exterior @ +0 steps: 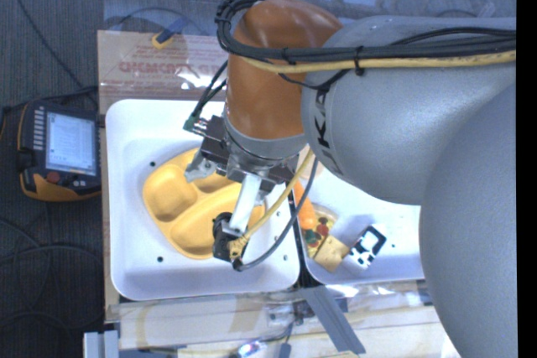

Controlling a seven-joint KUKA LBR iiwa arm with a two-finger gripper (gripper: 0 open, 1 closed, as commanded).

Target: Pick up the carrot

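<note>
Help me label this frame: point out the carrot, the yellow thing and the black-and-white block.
carrot [308, 215], camera view, on its orange body.
yellow thing [170, 195], camera view, on its bare left lobe.
black-and-white block [367, 245], camera view, on its patterned top face.

L bin [126, 205]: glossy white plastic, smooth; yellow moulded piece [172, 201] in it is smooth plastic w/ soft sheen. Carrot [307, 215] looks smooth, slightly shiny. Arm shell [403, 121] is smooth semi-gloss grey, orange band [268, 71] glossier; floor [67, 12] is ribbed matt carpet.

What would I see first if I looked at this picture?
The huge grey arm with its orange band hides much of the right bin. Under it a big yellow thing lies in the left bin, and a bit of orange carrot peeks out in the right one.
</note>
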